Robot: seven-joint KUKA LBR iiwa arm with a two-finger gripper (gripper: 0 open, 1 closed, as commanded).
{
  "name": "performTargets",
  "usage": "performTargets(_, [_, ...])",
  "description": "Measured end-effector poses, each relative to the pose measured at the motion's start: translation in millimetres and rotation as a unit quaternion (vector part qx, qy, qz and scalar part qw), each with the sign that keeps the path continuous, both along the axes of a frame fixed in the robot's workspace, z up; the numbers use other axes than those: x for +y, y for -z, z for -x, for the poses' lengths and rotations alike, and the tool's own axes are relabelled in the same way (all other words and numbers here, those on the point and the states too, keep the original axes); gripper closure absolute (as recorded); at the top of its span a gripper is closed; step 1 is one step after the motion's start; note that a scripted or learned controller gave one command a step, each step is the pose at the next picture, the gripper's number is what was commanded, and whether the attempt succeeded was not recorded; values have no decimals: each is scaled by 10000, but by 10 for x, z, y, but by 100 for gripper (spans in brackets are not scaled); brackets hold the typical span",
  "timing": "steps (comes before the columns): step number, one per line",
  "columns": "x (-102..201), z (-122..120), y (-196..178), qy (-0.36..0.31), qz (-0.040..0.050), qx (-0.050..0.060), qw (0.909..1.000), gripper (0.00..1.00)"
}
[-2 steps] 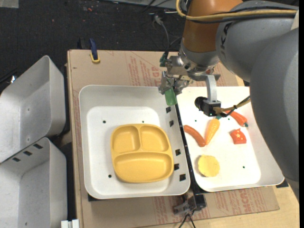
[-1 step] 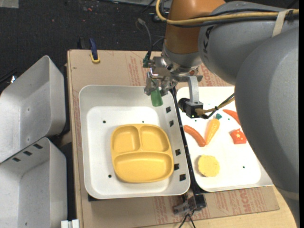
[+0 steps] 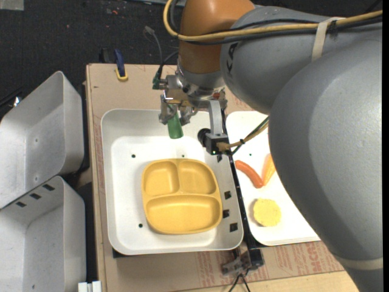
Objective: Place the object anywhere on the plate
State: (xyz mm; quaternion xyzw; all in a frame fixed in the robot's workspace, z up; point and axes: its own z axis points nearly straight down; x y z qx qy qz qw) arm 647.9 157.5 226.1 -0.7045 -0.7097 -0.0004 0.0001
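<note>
A small green object (image 3: 175,128) is seen between the fingers of the claw (image 3: 174,121), which is closed narrowly on its upper part; the lower end of the object hangs free below the fingertips. The claw is held over the far part of the left bin (image 3: 115,163), and the object appears to be lifted clear of the bin floor, though the height cannot be judged for certain from above.

The yellow plate (image 3: 181,195), divided into three compartments, lies nearer the camera than the claw, well apart from the held object and lower in the view. Its two smaller compartments are on the side closest to the claw, the large one beyond them.

To the claw's side, in the right bin (image 3: 258,125), an orange sausage-shaped item (image 3: 250,172), a second orange piece (image 3: 268,165) and a round yellow item (image 3: 266,212) are found; these are not involved.

The green object is judged to be light and small, probably a smooth plastic or rubber toy piece, and so somewhat slippery. A grip across its narrow middle, as appears to be had now, is thought suitable, since little force is needed. Because only the top is pinched, a swing or slip during travel could be expected if the move is abrupt. The object is not yet on the plate; a carry toward the camera and a lowering into any compartment are what remains.
</note>
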Motion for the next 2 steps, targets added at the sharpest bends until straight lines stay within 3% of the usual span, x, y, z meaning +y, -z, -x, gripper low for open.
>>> performTargets(1, [575,0,-134,-3,-12,-7,10000,100])
performTargets(2, [533,-3,-126,22,2,2,10000,0])
